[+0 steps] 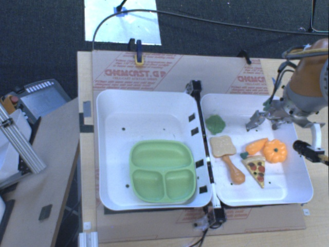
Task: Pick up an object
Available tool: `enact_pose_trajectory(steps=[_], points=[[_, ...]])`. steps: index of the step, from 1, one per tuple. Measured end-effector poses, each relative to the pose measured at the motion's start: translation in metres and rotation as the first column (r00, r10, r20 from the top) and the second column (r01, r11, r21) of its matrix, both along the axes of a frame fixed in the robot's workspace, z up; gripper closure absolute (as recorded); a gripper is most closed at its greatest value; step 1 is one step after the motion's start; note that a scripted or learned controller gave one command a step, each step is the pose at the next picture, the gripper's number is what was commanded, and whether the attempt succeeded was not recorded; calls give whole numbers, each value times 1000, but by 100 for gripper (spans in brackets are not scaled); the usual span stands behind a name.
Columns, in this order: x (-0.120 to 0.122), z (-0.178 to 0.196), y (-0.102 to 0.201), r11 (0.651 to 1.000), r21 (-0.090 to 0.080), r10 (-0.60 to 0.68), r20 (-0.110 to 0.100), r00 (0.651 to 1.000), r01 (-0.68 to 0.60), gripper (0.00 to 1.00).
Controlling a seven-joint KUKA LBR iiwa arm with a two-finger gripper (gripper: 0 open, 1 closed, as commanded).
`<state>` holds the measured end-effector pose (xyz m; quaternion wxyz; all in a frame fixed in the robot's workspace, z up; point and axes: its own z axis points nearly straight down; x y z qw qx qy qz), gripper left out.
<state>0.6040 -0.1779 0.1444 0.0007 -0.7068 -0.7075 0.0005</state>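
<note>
nearest the camera, in the left bin (110,138), a pale green divided tray (163,171) lies flat toward the front wall, its three compartments facing up. in the right bin (295,189), the front row starts with a pizza slice (256,169) pointing toward the near edge, and beside it a wooden-handled spatula (229,158) whose tan blade sits further back than its orange handle. just behind the pizza slice an orange carrot piece (256,146) touches a small orange pumpkin (275,151). further back, close to the divider between the bins, lies a green leafy piece (215,123). the pincer (255,122) hangs over the rear of the right bin, behind the carrot piece and apart from it; its fingers look close together with nothing between them, though i cannot tell for sure. beyond the bins, the table (169,71) carries printed cardboard.
</note>
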Motion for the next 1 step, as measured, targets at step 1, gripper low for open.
enact_pose_trajectory(steps=[1], points=[[-8,-59,3,1000,0,0,-1,1000,0,0]])
